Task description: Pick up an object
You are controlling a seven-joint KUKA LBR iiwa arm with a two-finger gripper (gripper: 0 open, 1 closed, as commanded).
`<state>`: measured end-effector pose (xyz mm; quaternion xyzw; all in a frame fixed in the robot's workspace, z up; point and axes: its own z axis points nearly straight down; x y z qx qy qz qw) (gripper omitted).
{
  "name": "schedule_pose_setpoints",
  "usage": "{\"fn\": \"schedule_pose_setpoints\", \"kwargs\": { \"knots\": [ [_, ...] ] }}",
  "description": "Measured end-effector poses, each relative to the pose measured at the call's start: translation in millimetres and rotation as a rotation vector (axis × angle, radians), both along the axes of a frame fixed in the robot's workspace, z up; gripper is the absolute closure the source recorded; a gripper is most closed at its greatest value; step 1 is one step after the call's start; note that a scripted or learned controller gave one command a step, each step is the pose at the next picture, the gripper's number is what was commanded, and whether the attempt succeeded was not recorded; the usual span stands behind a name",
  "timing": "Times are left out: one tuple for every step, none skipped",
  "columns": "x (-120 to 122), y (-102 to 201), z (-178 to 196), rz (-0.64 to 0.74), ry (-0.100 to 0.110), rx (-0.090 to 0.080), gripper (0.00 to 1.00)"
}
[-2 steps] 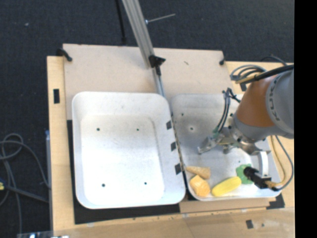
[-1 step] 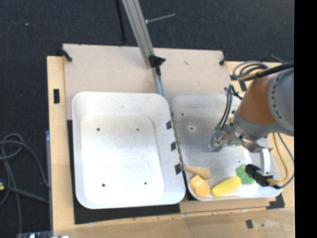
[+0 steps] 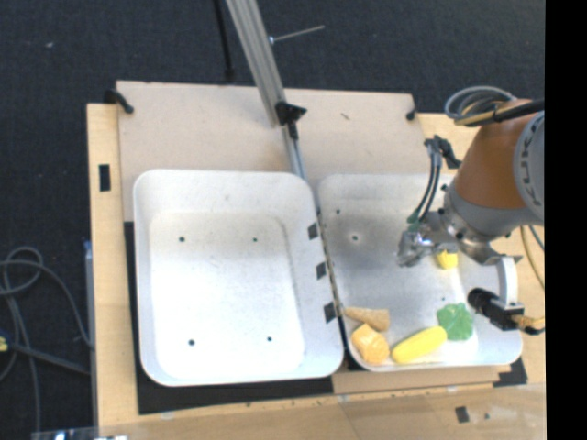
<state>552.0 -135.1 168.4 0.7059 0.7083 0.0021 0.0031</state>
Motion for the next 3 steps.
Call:
{"fn": "schedule_pose_setpoints", "kwargs": {
  "knots": [
    [1.9, -1.1, 35.9, 0.001, 0.001, 0.000, 1.00],
    [23.3, 58.5, 39.4, 0.005, 0.005, 0.003, 1.00],
    [37.0, 117.6, 44.0, 0.005, 0.005, 0.003, 1.00]
  ]
}}
